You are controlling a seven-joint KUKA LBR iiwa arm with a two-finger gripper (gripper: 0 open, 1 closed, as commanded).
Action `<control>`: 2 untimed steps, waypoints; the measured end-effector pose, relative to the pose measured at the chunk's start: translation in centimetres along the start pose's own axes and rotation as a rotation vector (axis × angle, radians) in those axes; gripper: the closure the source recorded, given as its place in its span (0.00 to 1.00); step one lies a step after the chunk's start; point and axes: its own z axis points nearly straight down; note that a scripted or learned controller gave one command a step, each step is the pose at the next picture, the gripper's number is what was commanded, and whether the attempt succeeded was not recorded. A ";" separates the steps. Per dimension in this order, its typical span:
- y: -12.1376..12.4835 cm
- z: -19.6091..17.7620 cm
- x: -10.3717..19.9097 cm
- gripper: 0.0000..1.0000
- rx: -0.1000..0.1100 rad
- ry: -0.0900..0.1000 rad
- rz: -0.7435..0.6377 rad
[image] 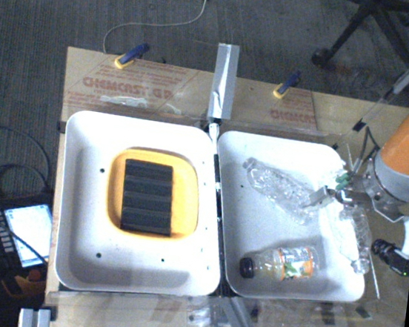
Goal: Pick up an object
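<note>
Two bins (72, 201) on the surface, bottle (281, 262) unpicked (crumpled plastic (280, 185) too), pincer (335, 190) near it, can't tell its grip.

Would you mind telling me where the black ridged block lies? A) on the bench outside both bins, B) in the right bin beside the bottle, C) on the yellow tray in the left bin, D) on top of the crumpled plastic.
C: the block rests on the yellow tray inside the left bin.
</note>
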 end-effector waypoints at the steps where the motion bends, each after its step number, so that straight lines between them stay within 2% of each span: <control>1: 0.2 2.3 4.9 0.00 0.000 -0.001 -0.062; 2: 7.1 9.6 5.6 0.00 -0.017 -0.010 -0.130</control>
